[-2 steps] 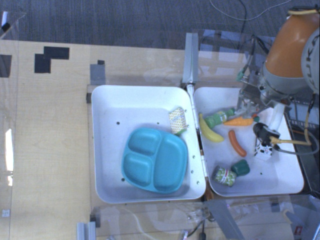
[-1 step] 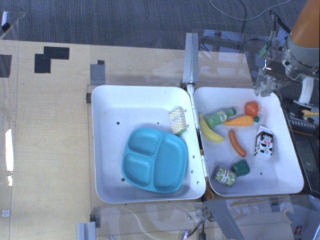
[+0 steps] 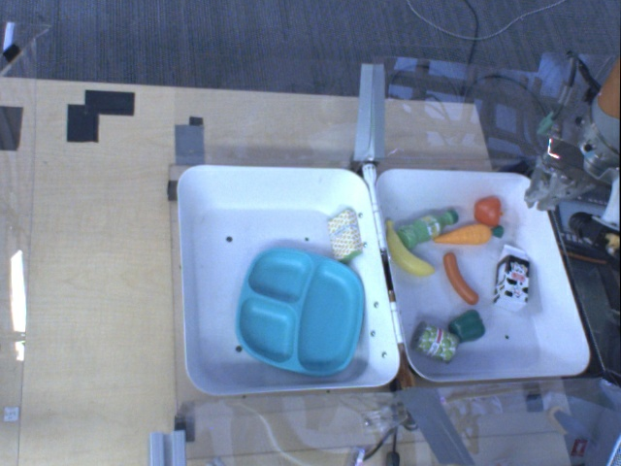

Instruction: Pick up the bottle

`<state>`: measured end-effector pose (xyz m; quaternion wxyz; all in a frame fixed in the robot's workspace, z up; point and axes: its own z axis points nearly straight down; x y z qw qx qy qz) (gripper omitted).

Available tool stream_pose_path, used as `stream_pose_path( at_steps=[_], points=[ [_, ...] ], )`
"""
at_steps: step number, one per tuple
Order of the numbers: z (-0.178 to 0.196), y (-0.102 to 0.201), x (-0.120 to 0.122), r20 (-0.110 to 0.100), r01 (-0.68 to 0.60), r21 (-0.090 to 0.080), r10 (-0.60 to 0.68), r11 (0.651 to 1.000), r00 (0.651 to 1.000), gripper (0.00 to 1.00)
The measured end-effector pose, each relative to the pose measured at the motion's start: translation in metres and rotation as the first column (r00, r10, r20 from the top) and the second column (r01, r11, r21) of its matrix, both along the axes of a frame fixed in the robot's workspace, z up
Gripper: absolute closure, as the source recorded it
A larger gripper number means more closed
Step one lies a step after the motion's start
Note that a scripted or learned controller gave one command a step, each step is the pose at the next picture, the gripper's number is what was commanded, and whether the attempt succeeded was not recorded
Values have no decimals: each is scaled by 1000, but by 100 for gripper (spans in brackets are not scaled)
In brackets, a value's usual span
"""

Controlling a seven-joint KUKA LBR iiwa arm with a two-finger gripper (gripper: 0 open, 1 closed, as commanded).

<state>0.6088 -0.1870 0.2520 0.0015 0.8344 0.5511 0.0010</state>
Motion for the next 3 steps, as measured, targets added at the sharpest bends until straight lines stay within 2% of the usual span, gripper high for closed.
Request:
stream_pose_path(
  at_steps=[1, 2, 3],
  points=[
    [72, 9, 29, 3, 347, 2, -347, 938, 938, 100],
    [93, -5, 39, 3, 374, 2, -374, 927, 927, 100],
    [185, 52, 44, 3, 663, 5, -663, 749, 749, 100]
  ],
)
